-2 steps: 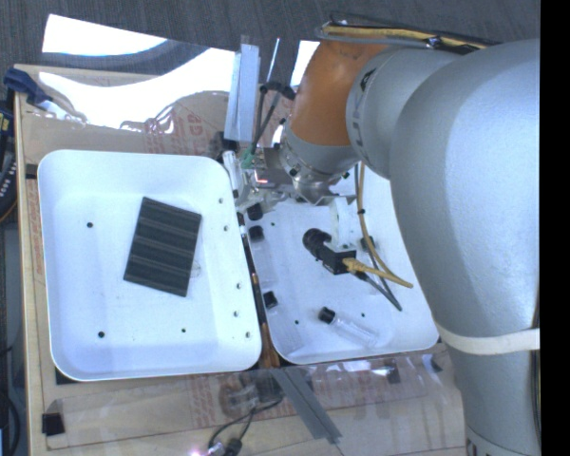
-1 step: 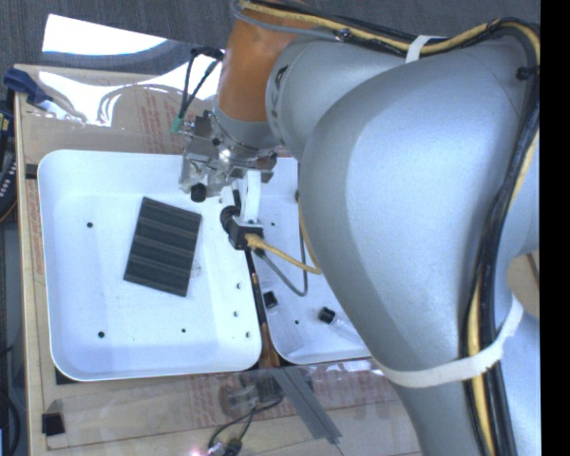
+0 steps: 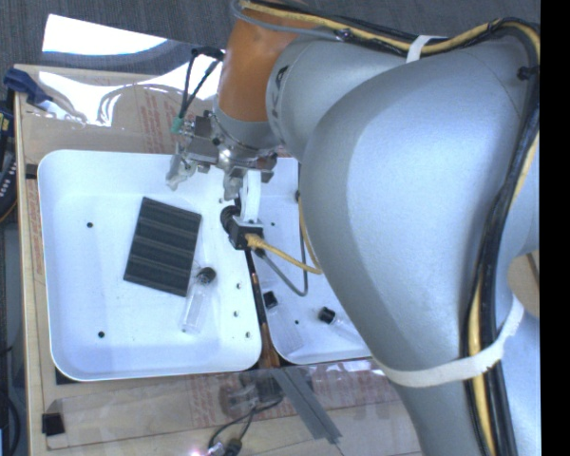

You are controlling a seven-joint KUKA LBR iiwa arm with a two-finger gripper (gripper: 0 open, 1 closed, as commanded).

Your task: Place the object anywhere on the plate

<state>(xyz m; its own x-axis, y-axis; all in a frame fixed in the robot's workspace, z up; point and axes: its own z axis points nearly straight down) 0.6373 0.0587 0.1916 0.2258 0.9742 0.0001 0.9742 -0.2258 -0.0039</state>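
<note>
Two white bins [image 3: 66,255] — one dark plate [image 3: 163,246]

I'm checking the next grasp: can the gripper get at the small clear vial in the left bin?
Probably yes. The vial lies apart from the dark ridged plate, with nothing over it, and the gripper hangs above the same bin.

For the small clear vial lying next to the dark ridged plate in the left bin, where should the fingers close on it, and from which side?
Probably from straight above, closing across the middle of the vial's clear body. It lies flat, long and narrow, dark cap toward the plate, so the fingers should straddle its narrow width. The gripper hangs above the bin's far edge.
</note>
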